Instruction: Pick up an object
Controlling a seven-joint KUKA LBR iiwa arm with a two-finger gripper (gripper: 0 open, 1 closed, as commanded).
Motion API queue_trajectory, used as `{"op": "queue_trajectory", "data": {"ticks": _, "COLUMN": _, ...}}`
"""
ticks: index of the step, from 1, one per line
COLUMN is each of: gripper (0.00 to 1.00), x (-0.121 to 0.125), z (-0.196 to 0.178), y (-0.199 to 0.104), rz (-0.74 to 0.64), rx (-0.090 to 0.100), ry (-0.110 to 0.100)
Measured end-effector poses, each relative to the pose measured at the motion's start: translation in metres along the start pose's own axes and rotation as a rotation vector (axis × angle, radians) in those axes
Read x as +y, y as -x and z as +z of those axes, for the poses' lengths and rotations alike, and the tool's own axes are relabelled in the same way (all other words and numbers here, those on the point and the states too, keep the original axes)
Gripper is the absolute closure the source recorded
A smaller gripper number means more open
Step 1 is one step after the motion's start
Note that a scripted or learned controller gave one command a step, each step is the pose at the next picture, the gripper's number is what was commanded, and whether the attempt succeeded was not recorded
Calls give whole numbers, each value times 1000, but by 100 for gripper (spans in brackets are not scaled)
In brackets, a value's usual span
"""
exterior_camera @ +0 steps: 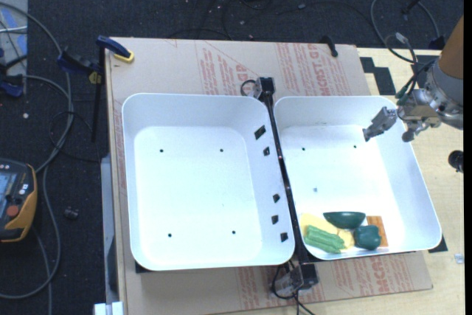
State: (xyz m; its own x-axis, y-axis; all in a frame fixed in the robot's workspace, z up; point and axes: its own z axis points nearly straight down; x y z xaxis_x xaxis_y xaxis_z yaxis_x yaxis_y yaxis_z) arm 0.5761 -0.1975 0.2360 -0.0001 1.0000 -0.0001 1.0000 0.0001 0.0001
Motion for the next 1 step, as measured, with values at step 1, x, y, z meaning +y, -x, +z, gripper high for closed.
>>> {"op": "queue_trajectory", "data": {"ticks": 1, "gripper": 0, "x": -4, "z": 43, "y": -1, "rz": 0, "rx": 1, "ry": -3}}
